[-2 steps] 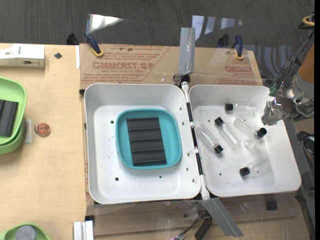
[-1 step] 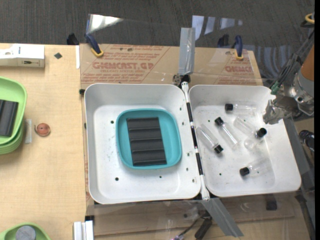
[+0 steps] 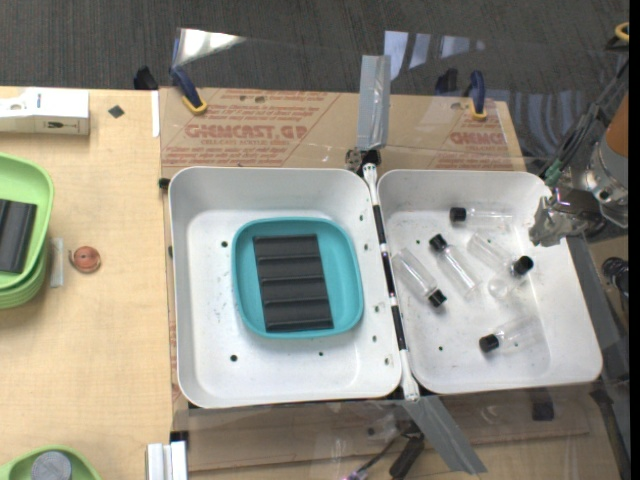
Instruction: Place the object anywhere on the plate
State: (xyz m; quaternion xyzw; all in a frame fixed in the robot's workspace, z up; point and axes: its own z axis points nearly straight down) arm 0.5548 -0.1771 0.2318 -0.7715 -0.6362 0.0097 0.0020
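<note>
Plate: teal, rounded-square plastic plate [image 3: 345,268] sitting mid-floor in the left white bin [image 3: 200,298], with a dark ribbed insert [image 3: 291,282] covering most of its centre.
Objects: five or so clear plastic vials with black caps, loose in the right white bin [image 3: 560,358]. One lies near the divider [image 3: 419,278], one just right of it [image 3: 450,258], one near the far wall [image 3: 470,214], one toward the right side [image 3: 508,264], one near the front [image 3: 503,339]. All on their sides, none on the plate.
Arm: grey, coming in from the right, orange band partly cut off at the frame edge.
Gripper: metallic gripper [image 3: 548,224] low over the right bin's right rim, close to the vial on the right side. Cannot tell whether it is released or clenched; nothing seen in its grasp.
Stage, my guess: pick not yet made; the carry to the plate is all ahead.
Risk, rolling: round, smooth vials on a slick floor; a touch off-centre would likely send one skidding away.
Risk, wall: gripper sits tight to the bin rim, so a descent here could clip the wall.
Risk, seeing: clear bodies nearly vanish against white; aim could land on the cap alone and slip.
Risk, drop-off: the ribbed insert could let a released vial roll toward the plate's lip.
</note>
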